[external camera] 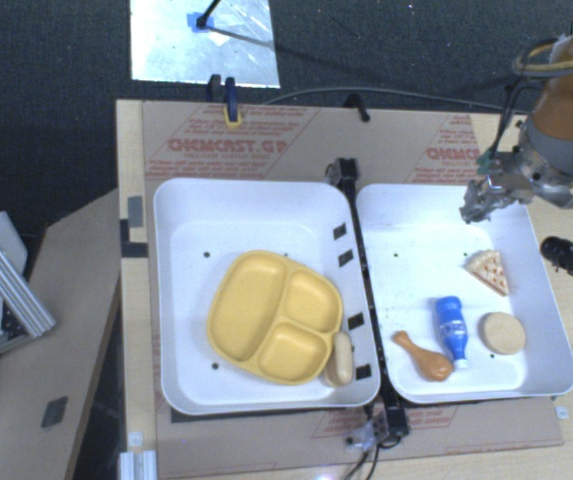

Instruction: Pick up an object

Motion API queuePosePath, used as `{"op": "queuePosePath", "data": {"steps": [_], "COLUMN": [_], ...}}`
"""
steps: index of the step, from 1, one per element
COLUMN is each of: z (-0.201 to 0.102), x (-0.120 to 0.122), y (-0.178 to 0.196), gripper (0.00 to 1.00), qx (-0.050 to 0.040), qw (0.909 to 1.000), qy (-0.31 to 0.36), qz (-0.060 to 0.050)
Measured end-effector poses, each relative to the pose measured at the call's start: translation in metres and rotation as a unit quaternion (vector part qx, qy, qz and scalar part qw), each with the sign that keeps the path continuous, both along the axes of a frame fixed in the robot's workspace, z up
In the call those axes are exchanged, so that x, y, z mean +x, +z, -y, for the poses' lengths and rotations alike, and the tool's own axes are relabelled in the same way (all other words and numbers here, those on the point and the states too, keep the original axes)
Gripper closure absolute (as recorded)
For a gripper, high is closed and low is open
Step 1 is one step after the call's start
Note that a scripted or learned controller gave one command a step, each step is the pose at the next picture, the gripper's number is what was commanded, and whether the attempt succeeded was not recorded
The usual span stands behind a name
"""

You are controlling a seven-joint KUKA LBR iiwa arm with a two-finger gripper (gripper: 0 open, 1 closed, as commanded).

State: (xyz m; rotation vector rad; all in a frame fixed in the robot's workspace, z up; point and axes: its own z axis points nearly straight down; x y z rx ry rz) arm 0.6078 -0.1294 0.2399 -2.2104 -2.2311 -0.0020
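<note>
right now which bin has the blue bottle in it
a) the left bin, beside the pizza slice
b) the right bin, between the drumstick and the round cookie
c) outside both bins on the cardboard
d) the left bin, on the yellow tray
b: the blue bottle lies in the right bin, with the drumstick on its left and the round cookie on its right.

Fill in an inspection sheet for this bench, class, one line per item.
Surface: two white bins side by side, left bin and right bin, on a board.
Job's things: pizza slice, blue bottle, round biscuit and drumstick in the right bin.
Clutter: yellow divided tray with a bread roll against it, left bin.
Grippers: hand over the right bin's far right corner, holding nothing seen.
Cables: black cable behind the bins.
Surroundings: dark floor, foil sheet.
</note>
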Motion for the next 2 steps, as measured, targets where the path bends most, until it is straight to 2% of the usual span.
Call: {"op": "queuePosePath", "data": {"steps": [1,2], "z": [-0.047,-0.100], "x": [0.007,-0.002], "y": [-0.004,0.003], "gripper": [1.00,1.00], "qx": [-0.0005,-0.0001], "qw": [1.0000,1.0000], "qy": [-0.001,0.000], "qz": [0.001,0.001]}}
